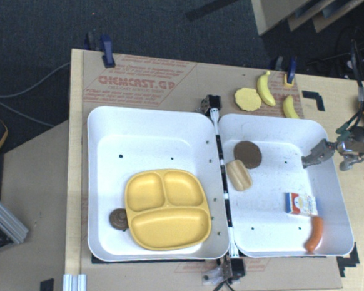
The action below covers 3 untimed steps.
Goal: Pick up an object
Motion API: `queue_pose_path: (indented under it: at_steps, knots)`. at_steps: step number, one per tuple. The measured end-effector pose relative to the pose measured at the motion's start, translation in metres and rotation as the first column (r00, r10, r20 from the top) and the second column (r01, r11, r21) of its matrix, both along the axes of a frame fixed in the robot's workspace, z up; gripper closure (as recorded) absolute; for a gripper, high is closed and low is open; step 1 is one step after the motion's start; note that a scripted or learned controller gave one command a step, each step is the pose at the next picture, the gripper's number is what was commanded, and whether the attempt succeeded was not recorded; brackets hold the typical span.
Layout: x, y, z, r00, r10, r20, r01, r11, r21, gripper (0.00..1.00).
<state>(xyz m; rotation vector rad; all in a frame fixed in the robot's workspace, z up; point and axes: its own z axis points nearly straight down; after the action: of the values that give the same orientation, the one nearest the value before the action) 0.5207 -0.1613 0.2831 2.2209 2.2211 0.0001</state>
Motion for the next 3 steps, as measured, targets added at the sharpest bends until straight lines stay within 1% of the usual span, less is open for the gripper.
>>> queue_pose_path:
  at_steps: [1, 2, 3]
  knots:
    - [0.077, -0.063, -0.072, 1.000, -0.002, -0.003, 0.002, 1.000, -0.001, 0.00]
    - [0.101, 0.076, -0.158, 1.000, 0.013, -0.007, -0.013, 1.000, 0.007, 0.00]
    - [0.110, 0.067, -0.202, 1.000, 0.002, -0.006, -0.002, 1.000, 0.001, 0.00]
